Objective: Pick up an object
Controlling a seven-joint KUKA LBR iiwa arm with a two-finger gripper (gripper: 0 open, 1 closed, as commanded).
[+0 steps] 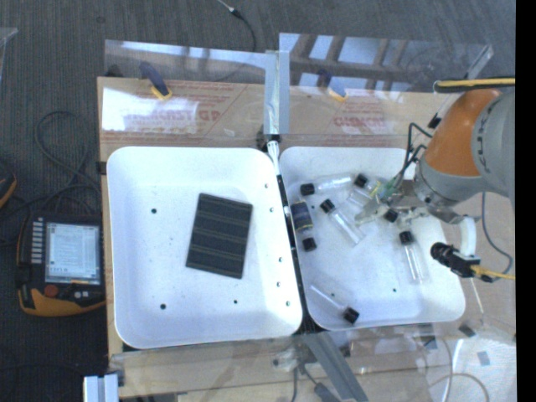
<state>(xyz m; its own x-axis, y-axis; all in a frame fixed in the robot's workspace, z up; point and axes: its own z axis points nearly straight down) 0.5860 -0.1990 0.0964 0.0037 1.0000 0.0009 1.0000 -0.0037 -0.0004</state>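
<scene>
My gripper (383,201) hangs low over the upper right part of the right bin (377,285), among several clear tubes with black caps. One tube (343,223) lies just left of it, and another (410,256) just below right. A third tube (332,301) rests near the bin's front. A small dark cylinder (300,216) lies by the bin's left wall. In the left bin (146,275) a flat black ribbed rectangle (219,234) lies alone near the middle. Whether anything sits in the gripper is hidden by the wrist.
The arm's orange band (456,141) and grey wrist cover the right bin's far right corner. A black connector with a yellow cable (456,260) sticks out at the right rim. A teach pendant (59,262) lies on the floor at left.
</scene>
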